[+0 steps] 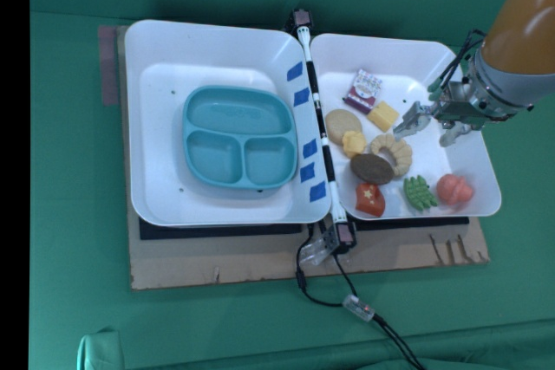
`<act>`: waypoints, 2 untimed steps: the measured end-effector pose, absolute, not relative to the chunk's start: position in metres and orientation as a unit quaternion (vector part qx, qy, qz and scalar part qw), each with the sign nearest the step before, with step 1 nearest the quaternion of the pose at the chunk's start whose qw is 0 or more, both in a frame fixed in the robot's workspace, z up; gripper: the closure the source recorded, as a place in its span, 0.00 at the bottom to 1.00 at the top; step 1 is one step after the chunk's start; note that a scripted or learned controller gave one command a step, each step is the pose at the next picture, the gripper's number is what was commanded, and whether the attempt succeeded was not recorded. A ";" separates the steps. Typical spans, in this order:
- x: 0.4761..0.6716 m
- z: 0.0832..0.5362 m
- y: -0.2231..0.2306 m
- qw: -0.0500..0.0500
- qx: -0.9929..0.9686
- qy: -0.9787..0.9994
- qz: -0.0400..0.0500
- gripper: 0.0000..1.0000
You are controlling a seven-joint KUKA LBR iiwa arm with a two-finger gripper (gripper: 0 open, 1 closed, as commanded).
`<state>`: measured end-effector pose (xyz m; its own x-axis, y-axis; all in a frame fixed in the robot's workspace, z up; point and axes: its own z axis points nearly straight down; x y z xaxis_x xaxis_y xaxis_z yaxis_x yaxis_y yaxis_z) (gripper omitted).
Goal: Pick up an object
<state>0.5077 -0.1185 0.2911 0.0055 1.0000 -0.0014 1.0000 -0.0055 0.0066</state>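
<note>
Two white bins on the bench; nine food pieces in the right one.

We count one teal three-compartment tray [238, 137] in the left bin [156, 48]. The right bin [390, 52] holds a red-label packet [365, 87], yellow block [383, 115], tan biscuit [343, 125], yellow nugget [353, 143], ridged ring [394, 152], brown patty [372, 168], red pepper [370, 198], green pods [420, 192] and orange tomato [454, 189]. The gripper [431, 125] hovers over the bin's right side, jaws spread, pinching nothing.

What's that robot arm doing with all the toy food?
The robot arm is reaching in over the right bin, which holds toy food: a tomato, green peas, a cheese cube, a cookie and more. Its gripper hangs above the pile, with nothing between its fingers. The left bin holds a teal divided plate.
</note>
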 end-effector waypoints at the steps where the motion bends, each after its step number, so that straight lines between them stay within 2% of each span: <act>1: 0.562 0.188 -0.133 0.009 0.709 0.705 0.005 0.00; 2: 0.645 0.187 -0.127 0.008 0.709 0.706 0.004 0.00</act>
<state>0.6453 -0.1272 0.1870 0.0041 1.0000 -0.0056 0.9999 -0.0041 0.0164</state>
